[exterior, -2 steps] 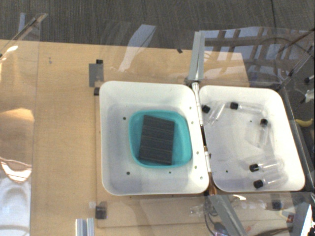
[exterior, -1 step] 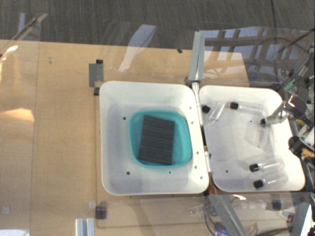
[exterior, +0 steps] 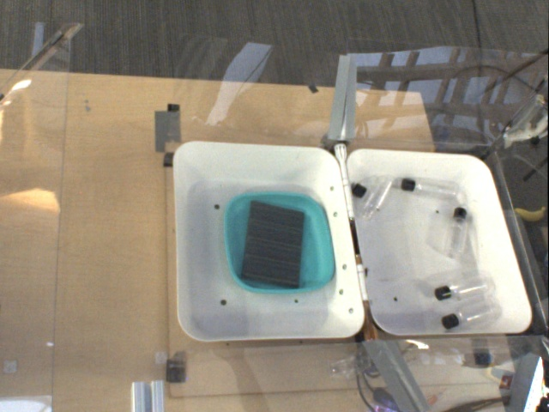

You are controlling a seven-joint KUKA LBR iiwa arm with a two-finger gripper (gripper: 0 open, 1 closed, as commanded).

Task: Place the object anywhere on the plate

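Resting on teal plate (exterior: 280,243): dark ridged block (exterior: 274,244).

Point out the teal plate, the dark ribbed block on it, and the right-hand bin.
teal plate (exterior: 322,260): camera view, bare right rim.
dark ribbed block (exterior: 274,244): camera view, centre of its top face.
right-hand bin (exterior: 506,230): camera view, right wall.

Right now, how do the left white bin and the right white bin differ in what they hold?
The left shallow white bin holds one teal squarish plate with a dark ribbed rectangular block on it; the right shallow white bin holds several small clear vials with black caps. The left bin's contents sit stacked at its centre; the right bin's vials lie scattered and apart. Both bins are shallow, white and round-cornered, side by side.
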